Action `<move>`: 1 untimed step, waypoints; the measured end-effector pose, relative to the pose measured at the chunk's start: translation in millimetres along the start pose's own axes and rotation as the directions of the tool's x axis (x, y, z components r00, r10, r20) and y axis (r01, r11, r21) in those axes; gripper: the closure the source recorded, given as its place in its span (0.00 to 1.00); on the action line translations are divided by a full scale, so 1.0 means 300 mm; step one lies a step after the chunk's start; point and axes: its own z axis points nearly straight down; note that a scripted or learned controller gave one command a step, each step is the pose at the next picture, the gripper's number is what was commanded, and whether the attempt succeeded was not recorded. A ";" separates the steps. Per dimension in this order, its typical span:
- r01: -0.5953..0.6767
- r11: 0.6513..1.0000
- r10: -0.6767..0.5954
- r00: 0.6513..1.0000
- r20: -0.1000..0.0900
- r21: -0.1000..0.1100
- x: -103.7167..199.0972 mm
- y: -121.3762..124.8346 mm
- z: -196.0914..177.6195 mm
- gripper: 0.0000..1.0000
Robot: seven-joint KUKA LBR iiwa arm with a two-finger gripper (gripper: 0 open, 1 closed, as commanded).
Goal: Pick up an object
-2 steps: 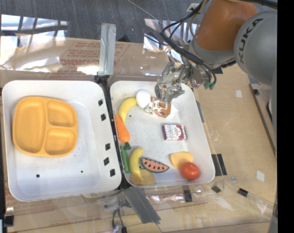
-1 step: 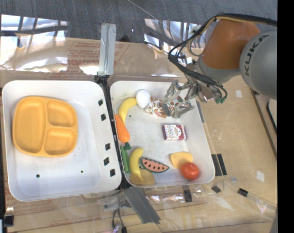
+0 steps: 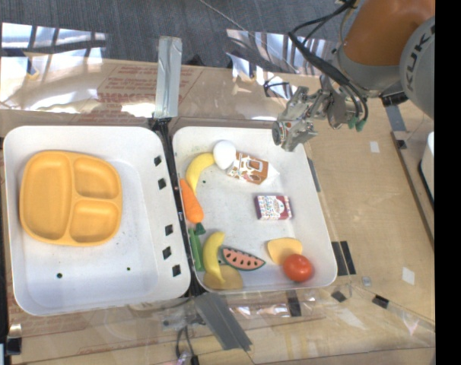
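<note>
Poised at one o'clock over the right bin [image 3: 316, 204], the end effector [image 3: 293, 137], whose opening cannot be told, is kept above the milk carton [image 3: 249, 169], nothing seen held.

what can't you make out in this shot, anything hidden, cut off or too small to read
- hand, camera view: small and tangled in cables; whether it is open or shut cannot be told.
- arm: cut off by the top edge.
- small cartons: their print is too small to read.
- banana in the right bin: its lower end is covered by the watermelon slice.
- items at the top edge: cut off, unidentifiable.
</note>
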 end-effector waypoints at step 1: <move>-0.104 0.995 0.104 0.995 -0.006 -0.002 0.044 0.179 -0.070 1.00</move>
